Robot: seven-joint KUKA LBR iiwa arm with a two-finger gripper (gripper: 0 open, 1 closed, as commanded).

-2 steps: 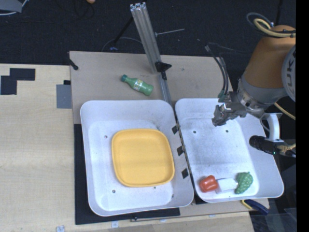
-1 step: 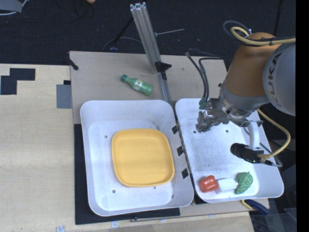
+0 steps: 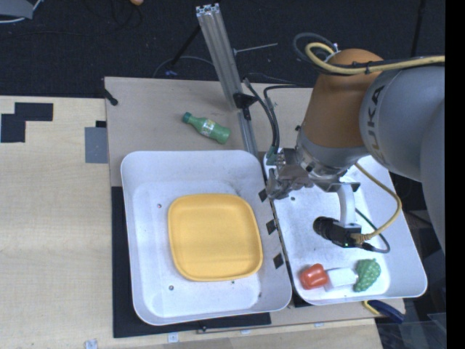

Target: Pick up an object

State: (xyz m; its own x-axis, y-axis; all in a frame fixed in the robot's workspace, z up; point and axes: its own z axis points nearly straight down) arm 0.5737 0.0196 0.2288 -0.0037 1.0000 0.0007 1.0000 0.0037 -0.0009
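A yellow square plate [image 3: 215, 235] lies flat in the left bin [image 3: 145, 195]. In the right bin [image 3: 407, 267], near its front edge, lie a red pepper-like piece [image 3: 313, 275], a white block [image 3: 339, 276] and a green broccoli-like piece [image 3: 368, 274] in a row. My gripper [image 3: 280, 184] hangs over the right bin's left rim, close to the divide between the bins, well behind the three small pieces. Its fingertips are hidden among the dark wrist parts.
A small green bottle [image 3: 206, 126] lies on its side on the bench behind the left bin. A slanted aluminium rail [image 3: 225, 57] rises behind the bins. A black cable fitting [image 3: 336, 230] hangs from the wrist over the right bin.
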